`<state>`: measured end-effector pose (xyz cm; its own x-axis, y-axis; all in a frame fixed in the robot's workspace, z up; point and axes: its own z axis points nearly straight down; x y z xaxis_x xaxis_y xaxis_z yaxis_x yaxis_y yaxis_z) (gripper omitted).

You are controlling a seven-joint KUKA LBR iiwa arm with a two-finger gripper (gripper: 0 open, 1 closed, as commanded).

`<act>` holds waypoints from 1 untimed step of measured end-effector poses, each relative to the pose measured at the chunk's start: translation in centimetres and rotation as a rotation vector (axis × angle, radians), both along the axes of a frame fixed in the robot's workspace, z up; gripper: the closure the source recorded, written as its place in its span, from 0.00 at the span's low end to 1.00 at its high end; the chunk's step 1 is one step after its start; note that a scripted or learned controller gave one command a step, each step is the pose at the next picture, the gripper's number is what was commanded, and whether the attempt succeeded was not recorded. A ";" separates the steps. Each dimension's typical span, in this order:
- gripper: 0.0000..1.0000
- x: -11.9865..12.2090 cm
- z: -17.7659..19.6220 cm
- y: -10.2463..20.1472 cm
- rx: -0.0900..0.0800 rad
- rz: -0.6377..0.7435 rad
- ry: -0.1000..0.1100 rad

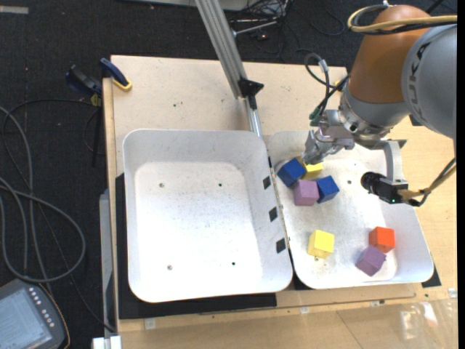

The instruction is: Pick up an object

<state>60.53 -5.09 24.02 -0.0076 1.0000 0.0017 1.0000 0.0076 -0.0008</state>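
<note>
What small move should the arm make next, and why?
Probably a short descent straight down. The tool hangs just above the small yellow block, which sits wedged between two blue blocks and a purple block in the right bin. Nothing looks held yet.

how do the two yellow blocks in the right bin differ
The upper yellow block sits under the gripper, mostly hidden, with a small part showing; the lower yellow block is fully visible. The upper one is packed against a blue block and a purple block; the lower one stands alone on the bin floor. The upper lies near the bin's far end, the lower nearer the front. Both are yellow and lie in the right bin.
</note>
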 end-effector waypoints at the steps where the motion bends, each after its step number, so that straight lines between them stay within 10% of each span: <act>1: 1.00 0.0 -1.0 5.4 0.000 0.001 0.001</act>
<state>60.49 0.35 22.99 -0.0082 1.0000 0.0020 1.0000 0.0082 -0.0015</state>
